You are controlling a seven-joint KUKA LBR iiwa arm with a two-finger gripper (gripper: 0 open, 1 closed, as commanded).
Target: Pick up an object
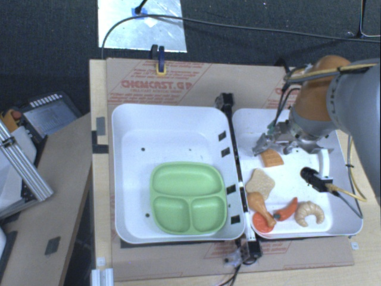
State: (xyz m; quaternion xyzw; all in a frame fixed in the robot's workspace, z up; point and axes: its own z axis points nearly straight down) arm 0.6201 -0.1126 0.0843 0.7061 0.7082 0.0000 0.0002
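Sitting near right bin point(253, 119) left wall: end effector point(265, 144), cracker point(272, 158).

The right white bin point(250, 123) holds six toy foods: a small flat orange-tan square piece point(272, 158) lies near the bin's centre, and a pale tan bread-slice shape point(261, 183) lies flat nearer, by the left wall. At the near edge, left to right, lie an orange-brown drumstick point(258, 204), with its narrow end touching a round red-orange piece point(259, 223), a curved red-orange pepper-like piece point(287, 209), and a tan croissant point(310, 213). A light green three-compartment plastic plate point(187, 196) sits flat in the near part of the left white bin point(137, 134).
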